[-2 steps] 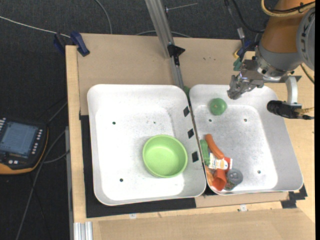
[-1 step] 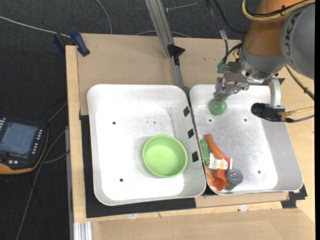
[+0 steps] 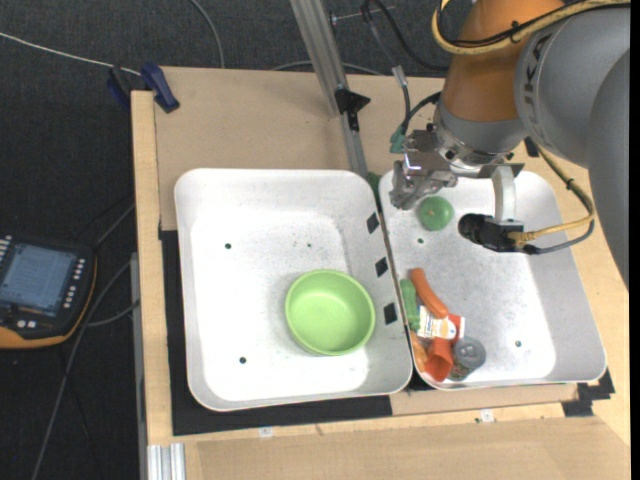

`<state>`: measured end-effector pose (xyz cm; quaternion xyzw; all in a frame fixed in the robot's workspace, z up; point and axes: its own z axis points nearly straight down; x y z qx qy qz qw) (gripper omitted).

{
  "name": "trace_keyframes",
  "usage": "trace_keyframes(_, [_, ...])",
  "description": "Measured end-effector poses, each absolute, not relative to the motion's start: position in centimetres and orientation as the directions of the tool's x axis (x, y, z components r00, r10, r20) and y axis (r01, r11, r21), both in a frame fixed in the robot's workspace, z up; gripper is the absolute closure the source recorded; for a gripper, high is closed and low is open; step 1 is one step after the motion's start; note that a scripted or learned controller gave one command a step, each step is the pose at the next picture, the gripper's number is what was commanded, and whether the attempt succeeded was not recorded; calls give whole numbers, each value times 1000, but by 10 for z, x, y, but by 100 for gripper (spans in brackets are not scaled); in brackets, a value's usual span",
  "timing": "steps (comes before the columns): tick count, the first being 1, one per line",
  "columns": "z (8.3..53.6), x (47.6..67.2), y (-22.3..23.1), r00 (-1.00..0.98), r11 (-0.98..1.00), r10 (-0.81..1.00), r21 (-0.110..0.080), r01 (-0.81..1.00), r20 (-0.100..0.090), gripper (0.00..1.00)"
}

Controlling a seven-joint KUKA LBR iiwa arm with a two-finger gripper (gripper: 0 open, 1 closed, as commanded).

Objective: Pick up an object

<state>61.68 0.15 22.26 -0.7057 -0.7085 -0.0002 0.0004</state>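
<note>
Right white bin (image 3: pixel 560 298), gripper (image 3: pixel 410 190) low, state unclear, small green ball (image 3: pixel 435 213) just beside it.

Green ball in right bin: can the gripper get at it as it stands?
Probably yes. The gripper hangs right beside the green ball near the right bin's far end, with bare floor around it; the orange packet lies well nearer.

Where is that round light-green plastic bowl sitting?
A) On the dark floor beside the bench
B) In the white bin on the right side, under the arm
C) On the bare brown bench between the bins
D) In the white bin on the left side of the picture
D: the round light-green plastic bowl rests on the floor of the left shallow white bin, toward its near right corner.
</note>
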Motion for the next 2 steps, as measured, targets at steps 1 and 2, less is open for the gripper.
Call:
trace_keyframes(1, [232,611,46,-3,3,1000,1,1000,1,100])
trace_keyframes(2, [244,612,97,-4,4,1000,1,1000,1,100])
